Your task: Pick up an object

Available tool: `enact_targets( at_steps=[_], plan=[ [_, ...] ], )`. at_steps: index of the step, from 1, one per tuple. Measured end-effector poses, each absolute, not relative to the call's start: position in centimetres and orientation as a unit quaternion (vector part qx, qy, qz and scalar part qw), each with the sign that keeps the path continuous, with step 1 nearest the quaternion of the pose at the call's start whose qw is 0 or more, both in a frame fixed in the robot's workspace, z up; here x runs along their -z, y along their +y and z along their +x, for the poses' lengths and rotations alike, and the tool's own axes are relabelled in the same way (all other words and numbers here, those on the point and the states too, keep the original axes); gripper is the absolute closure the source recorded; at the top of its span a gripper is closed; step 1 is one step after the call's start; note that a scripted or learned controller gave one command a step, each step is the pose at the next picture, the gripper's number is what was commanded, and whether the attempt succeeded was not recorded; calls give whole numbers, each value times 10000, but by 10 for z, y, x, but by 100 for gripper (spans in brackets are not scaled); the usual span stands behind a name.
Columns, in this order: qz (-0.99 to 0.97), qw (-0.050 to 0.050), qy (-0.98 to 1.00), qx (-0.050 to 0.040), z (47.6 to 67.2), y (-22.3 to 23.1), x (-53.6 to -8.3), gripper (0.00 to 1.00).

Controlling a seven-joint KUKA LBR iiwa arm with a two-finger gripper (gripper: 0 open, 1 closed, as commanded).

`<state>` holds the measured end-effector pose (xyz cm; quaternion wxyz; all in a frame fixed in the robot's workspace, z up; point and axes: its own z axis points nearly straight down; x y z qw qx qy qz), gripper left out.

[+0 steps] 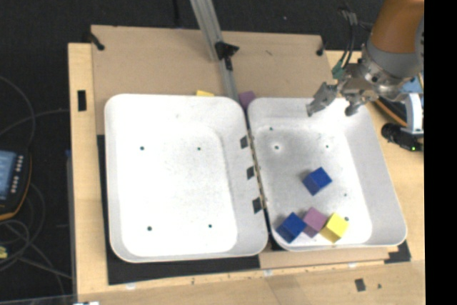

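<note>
Four small cubes are lying in the right bin [371, 153]. A blue cube [317, 180] is sitting alone near the middle of the bin floor. Toward the near edge, a second blue cube [290, 226], a purple cube [313, 221] and a yellow cube [334, 227] are huddling together in a row, touching or nearly so. My hand [334, 105] is hovering over the far rim of that bin, well apart from all the cubes, its two fingers spread and pinching nothing. The left bin [175, 175] is lying beside the right one on the bench [150, 57]. A yellow bit [205, 93] and a purple bit [247, 98] are peeking out behind the bins' far edges.
</note>
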<state>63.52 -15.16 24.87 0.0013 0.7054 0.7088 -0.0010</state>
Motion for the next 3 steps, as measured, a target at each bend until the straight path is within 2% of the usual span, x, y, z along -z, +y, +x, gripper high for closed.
enact_targets(
  at_steps=[1, 2, 3],
  plan=[
    [7078, -4, 7064, 13, 587, -174, -96, 0],
    [7063, 10, 7079, -6, 537, -123, -98, 0],
    [7091, 29, 7051, -29, 539, -125, -109, 100]
  ],
)
